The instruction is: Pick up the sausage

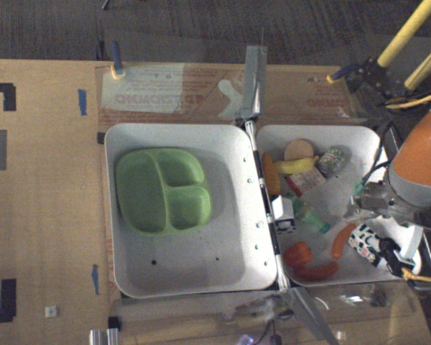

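Because the arm comes in from the right and its grey body crowds that side, the near right corner of the right bin [355, 136] is hard to read. A black-and-white patterned piece [365, 244] lies there, partly under cabling. The sausage [317, 271], red and slightly curved, lies along the bin's near wall, touching a red lumpy item [297, 253] on its left. A short orange piece [340, 241] stands just beyond the sausage, between it and the gripper [360, 208].

The gripper hangs over the right half of the bin, apart from the sausage. Whether it is clenched or released I cannot tell; it blurs into the white floor.

Left of it lie a green bottle [313, 220] and a small white block [282, 213] against the dividing wall. Farther back sit a carrot [271, 175], a banana [296, 166], a tan disc [299, 149] and a small can [332, 160], packed closely.

The orange wrist band [419, 160] is cut off at the right edge.

The left bin [201, 261] holds a green divided plate [161, 189], with bare floor near and right of it.
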Controlling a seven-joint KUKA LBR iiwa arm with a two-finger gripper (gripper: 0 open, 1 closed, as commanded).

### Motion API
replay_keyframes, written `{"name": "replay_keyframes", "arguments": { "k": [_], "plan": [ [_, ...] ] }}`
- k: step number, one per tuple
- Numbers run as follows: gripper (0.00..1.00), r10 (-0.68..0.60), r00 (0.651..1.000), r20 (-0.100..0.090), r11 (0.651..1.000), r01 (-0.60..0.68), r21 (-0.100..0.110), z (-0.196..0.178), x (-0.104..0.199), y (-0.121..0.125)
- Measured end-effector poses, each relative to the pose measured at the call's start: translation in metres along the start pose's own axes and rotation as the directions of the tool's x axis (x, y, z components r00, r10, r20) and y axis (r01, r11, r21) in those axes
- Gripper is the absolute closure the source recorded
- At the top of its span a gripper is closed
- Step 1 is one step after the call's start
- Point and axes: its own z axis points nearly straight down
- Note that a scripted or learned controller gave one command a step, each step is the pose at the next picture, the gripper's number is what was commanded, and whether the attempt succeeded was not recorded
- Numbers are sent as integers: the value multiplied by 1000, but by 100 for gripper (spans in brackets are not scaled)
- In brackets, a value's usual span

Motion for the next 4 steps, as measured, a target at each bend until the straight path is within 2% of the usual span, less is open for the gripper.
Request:
{"name": "replay_keyframes", "arguments": {
  "k": [1, 2, 3, 4],
  "plan": [
    [100, -474, 881, -4, 881, 474, 6, -140, 26, 8],
    [0, -473, 881, -5, 881, 473, 7, -140, 26, 8],
    [0, -409, 912, -7, 912, 410, 11, 1, -17, -18],
    [100, -409, 912, -2, 912, 409, 2, -12, -17, -14]
  ]
}}
